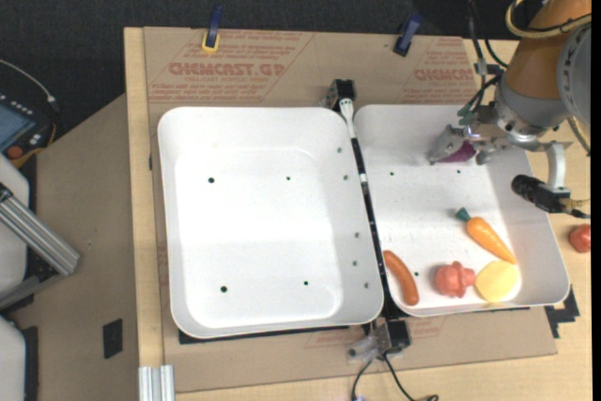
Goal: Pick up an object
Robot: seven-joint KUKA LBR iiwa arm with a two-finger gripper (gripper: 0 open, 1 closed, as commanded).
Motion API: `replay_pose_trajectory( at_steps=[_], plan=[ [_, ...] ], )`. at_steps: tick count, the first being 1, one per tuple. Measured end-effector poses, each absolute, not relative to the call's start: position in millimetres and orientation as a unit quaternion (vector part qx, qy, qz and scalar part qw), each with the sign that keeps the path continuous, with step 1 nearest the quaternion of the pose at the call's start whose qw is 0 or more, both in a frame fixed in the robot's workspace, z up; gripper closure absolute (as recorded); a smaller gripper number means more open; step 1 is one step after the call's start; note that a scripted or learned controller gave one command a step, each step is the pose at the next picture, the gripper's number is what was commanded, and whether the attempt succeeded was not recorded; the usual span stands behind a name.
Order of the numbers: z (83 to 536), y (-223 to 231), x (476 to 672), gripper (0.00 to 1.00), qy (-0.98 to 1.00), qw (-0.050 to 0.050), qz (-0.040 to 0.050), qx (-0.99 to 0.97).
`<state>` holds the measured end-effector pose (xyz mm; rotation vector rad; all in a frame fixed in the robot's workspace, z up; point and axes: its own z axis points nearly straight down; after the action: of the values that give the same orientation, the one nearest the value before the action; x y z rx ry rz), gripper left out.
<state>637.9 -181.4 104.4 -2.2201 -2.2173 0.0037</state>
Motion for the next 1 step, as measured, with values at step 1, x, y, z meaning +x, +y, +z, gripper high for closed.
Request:
replay_pose_trajectory(
  at_steps=[1],
  plan=[
    [141.6, -192.2, 668.7, 0.00, -0.708, -0.004, -0.0016, -0.706]
  ],
)
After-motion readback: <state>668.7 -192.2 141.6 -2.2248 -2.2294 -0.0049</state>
